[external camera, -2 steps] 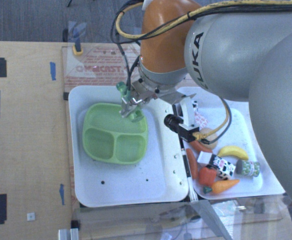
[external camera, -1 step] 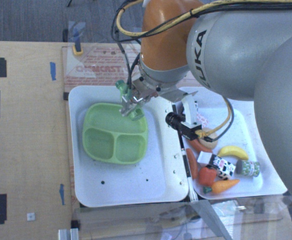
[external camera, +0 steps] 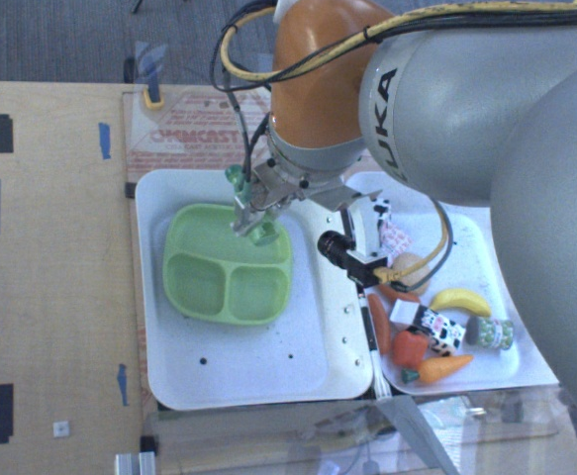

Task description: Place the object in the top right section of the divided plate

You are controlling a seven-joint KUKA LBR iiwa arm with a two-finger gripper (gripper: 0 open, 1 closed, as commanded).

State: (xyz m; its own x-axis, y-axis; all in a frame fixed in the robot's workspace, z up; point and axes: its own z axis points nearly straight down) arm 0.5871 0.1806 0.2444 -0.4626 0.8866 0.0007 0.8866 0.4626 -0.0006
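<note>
Nearest edge, 6 o'clock: front rim of the left bin (external camera: 229, 389), white, floor bare apart from a few dark specks. The wooden surface (external camera: 50, 265) runs off toward 9 o'clock.

At 4 o'clock, in the right bin (external camera: 528, 366): a cluster of toy food. Orange carrot (external camera: 444, 367) is closest, with a red pepper (external camera: 410, 347) touching it. A cow-patterned block (external camera: 444, 332) lies just behind them, a small can (external camera: 496, 334) beside that, and a banana (external camera: 461, 302) beyond. None of these is in play.

Centre, left bin: green divided plate (external camera: 201, 283). It has two small sections on the near side and one long section on the far side. All three look bare.

Just beyond, at the plate's 1 o'clock rim: the gripper (external camera: 253, 216), pointing down over the far right corner of the plate. A small green object (external camera: 262, 233) sits at its tip, right over the rim there. It is the same colour as the plate, so its edges are hard to make out. Cannot tell whether the gripper is apart, together, or clamped on the object, nor whether the object is resting on the plate or hanging above it.

Farthest, 12 to 2 o'clock: the arm (external camera: 446, 87), grey with an orange band, comes in from the right.

Progress, as a judgement: the object has reached the target corner, so the carry looks done. What is left is a clean release inside that section, not on the rim, and then pulling the gripper clear.
</note>
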